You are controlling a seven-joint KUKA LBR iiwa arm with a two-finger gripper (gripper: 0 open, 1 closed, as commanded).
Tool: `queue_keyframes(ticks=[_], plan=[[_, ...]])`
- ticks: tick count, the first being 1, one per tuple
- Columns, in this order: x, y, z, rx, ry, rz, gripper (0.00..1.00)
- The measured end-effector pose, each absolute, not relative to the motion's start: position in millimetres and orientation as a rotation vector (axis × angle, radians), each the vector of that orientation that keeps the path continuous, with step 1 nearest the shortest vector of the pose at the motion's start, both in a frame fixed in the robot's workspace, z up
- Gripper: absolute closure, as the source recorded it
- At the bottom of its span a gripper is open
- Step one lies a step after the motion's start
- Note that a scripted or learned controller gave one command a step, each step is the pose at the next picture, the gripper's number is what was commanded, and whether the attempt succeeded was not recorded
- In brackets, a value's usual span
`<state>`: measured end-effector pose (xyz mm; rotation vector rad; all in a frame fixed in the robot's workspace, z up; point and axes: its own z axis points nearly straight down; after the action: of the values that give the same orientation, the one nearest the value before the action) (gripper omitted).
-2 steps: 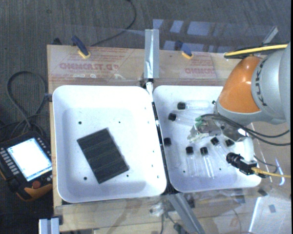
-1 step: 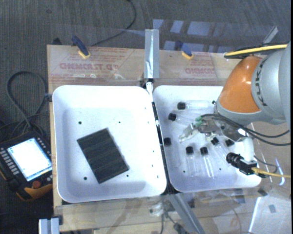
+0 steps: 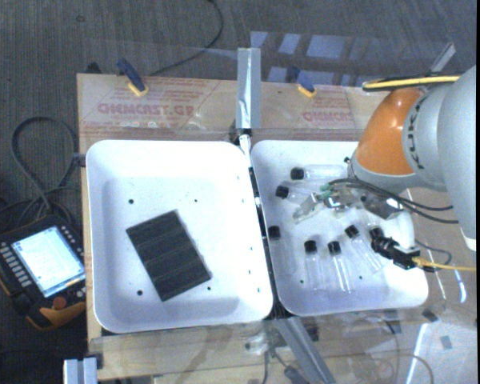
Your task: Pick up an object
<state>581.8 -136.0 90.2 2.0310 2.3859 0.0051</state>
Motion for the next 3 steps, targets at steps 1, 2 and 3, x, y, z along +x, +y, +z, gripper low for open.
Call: queue_keyframes(ticks=[1,2,3], plan=[[583.4,-135.8,100.5,2.028,2.382,0.010,1.00],[583.3,-135.8,100.4,2.028,2.382,0.010,0.00],[583.1,-135.1,108.8,2.029,2.383,0.010,1.00]])
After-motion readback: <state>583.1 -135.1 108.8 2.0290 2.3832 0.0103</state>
